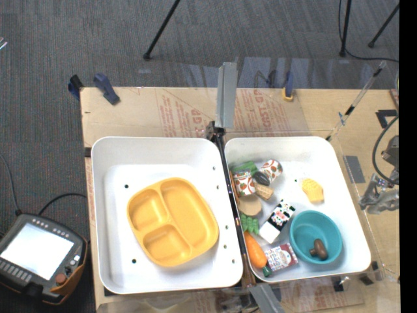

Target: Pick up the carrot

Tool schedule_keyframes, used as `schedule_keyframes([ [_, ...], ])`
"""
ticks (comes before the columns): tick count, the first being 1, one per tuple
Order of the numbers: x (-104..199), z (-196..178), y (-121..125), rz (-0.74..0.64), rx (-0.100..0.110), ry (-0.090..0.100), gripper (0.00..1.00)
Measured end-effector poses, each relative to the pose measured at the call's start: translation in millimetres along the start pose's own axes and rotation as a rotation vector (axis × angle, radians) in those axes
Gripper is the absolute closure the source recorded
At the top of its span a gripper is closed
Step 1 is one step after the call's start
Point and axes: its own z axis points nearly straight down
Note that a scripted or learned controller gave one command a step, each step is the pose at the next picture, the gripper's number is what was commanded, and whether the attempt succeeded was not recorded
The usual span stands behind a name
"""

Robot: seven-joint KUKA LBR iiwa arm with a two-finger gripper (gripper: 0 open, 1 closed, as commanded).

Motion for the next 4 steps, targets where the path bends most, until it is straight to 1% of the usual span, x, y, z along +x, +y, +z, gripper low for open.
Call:
schedule_keyframes([
  [1, 0, -6, 0, -0.261, 0.005, -0.001, 1.0],
  [2, 5, 67, 6, -0.746, -0.003, -0.001, 1.0],
  [3, -14, 41, -5, -1.064, 0.002, -0.001, 1.0],
  [4, -18, 32, -3, -1.703, 0.002, 0.0, 1.0],
])
